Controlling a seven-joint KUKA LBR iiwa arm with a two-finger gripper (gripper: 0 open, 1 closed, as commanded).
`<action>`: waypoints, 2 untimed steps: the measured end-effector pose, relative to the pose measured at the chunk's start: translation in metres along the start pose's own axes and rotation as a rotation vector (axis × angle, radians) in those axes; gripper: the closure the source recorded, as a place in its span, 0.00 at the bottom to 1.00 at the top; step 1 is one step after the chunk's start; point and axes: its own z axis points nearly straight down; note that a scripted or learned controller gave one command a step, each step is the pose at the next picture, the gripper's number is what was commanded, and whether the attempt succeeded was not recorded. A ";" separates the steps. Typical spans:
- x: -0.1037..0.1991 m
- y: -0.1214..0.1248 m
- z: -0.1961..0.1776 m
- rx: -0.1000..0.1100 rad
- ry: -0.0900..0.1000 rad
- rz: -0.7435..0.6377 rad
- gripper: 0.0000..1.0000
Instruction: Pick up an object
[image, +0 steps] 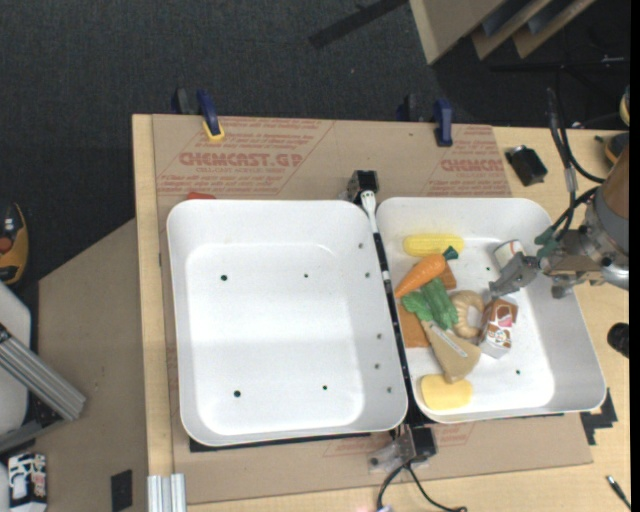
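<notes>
Two shallow white bins sit side by side on the worktop (300, 150), which is covered by a brown sheet with red lettering. The left bin (200, 300) shows a bare white floor marked by four small dark dots. The right bin (560, 370) holds every loose item, clustered against its left half.

Counted there: one yellow corn cob (428, 244) near the top; one orange carrot (424, 273) just below it, lying at a slant; one green leafy piece (433, 303) touching the carrot's lower end; one tan round piece (467, 310) beside the green; one red-and-white packet (499, 326) to the right of that; one beige wedge (452, 357) beneath; and one yellow block (445, 393) nearest the bottom rim.

Two blue clamps (210, 112) grip the far edge of the sheet.

The tool (510, 272) hangs over the right bin, just above the red-and-white packet, its grey fingers apart with nothing visible between them.
</notes>
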 end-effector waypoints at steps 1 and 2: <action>-0.021 0.014 0.151 0.009 0.002 0.002 0.00; -0.010 0.006 0.167 -0.026 -0.014 0.003 0.00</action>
